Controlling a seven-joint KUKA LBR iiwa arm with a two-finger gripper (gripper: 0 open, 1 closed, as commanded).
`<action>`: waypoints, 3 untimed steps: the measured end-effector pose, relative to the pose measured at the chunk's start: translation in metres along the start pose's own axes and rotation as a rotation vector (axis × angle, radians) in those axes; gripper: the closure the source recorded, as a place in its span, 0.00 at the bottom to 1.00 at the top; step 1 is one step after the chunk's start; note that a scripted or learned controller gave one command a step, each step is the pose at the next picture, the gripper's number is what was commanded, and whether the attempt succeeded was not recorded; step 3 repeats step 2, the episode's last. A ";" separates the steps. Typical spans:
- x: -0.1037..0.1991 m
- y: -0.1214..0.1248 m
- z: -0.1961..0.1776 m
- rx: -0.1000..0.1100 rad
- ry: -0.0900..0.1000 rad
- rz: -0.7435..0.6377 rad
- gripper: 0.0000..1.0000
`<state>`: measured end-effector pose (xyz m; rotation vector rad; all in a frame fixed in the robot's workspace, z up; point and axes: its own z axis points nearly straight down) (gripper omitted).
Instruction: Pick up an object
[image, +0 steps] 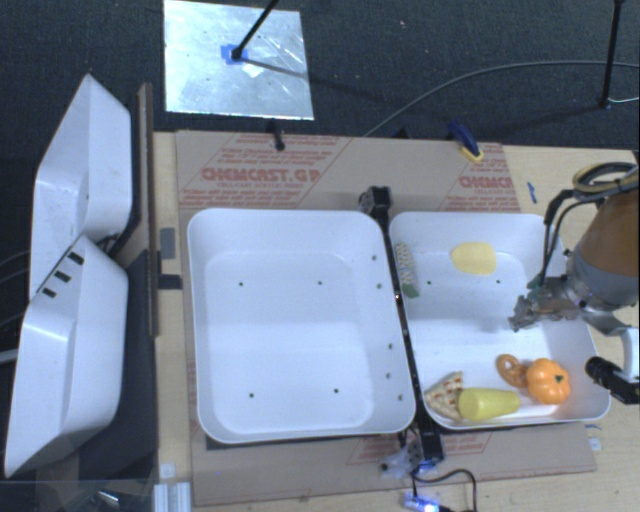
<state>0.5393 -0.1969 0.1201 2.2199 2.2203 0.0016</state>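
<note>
One yellow pepper (489, 403), lengthwise left-right

Robot lab: white bins (290, 225), cardboard-covered bench (300, 165), cables.

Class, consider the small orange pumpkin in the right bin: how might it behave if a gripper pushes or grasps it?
The orange pumpkin looks rounded, so it may roll when nudged. Its surface seems smooth, so it might slip. It touches the pretzel, which would probably shift too.
</note>
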 end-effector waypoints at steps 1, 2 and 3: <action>0.000 0.000 0.000 0.000 0.000 0.000 0.00; 0.000 0.000 -0.010 -0.001 0.000 0.000 1.00; 0.000 0.000 -0.010 -0.001 0.000 0.000 1.00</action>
